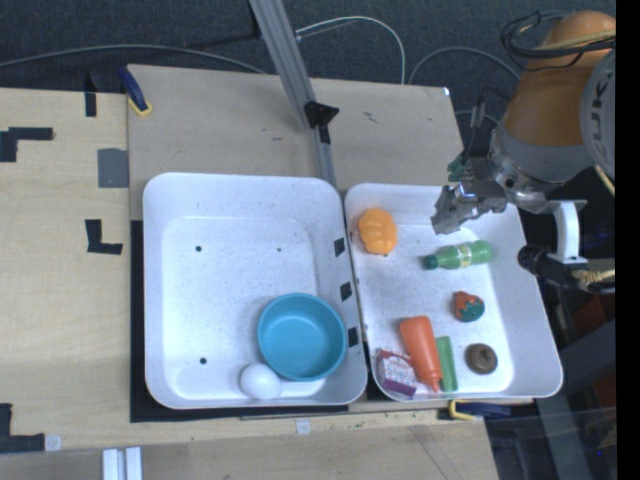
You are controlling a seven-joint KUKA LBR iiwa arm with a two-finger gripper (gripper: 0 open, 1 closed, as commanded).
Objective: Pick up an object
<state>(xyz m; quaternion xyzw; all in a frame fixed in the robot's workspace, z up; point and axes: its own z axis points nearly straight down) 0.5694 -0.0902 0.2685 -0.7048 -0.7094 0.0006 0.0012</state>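
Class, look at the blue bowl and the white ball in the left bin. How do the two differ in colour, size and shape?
The blue bowl is blue; the white ball is white. The bowl is clearly larger than the ball. The bowl is open and hollow, standing mouth up, while the ball is a closed round solid. Both are round in outline and sit together at the near edge of the left bin, seemingly touching.

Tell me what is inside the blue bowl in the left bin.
The blue bowl shows only its own blue floor; nothing lies in it. A white ball sits outside, against its near rim. The bin floor under the bowl is covered, so anything beneath it cannot be seen.
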